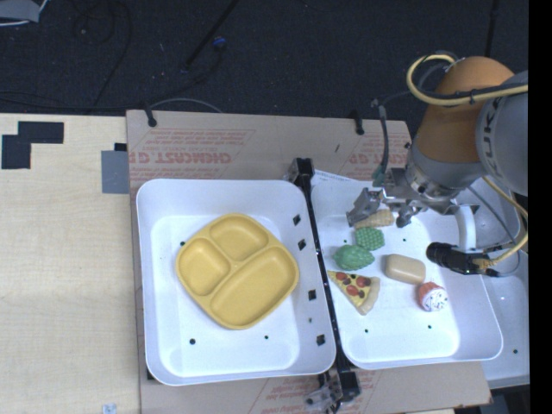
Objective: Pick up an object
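Pincer (380,211) hovering spread open in right bin (470,339), a tan piece (379,218) lying between fingers, above green toy (360,248).

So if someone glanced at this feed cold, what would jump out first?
Probably the yellow divided plate, sitting alone in the left bin. Next, the gripper low over the right bin, just above a green toy, with a pizza slice, a tan block and a small red-and-white piece nearby.
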You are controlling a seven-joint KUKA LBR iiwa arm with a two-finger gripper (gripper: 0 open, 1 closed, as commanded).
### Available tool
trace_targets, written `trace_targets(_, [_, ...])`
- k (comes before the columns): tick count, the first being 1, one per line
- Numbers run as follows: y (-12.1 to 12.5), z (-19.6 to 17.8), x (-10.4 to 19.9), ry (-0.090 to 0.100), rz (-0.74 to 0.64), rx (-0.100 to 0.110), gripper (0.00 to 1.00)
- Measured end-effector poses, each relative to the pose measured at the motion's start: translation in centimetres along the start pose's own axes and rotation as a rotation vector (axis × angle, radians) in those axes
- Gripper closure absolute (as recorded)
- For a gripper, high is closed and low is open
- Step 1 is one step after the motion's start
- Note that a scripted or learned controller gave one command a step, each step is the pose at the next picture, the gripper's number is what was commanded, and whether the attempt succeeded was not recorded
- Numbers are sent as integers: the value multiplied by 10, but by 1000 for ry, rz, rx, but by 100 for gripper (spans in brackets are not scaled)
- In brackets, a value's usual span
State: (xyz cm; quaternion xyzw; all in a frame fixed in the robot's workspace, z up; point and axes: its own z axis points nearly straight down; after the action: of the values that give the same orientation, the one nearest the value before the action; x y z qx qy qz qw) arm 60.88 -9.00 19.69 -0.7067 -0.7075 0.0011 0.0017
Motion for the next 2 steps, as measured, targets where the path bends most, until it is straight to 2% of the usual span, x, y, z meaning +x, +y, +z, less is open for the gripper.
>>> trace_targets(1, [-2, 43, 1, 0, 1, 2, 0])
trace_targets(2, [-12, 102, 6, 1, 2, 6, 0])
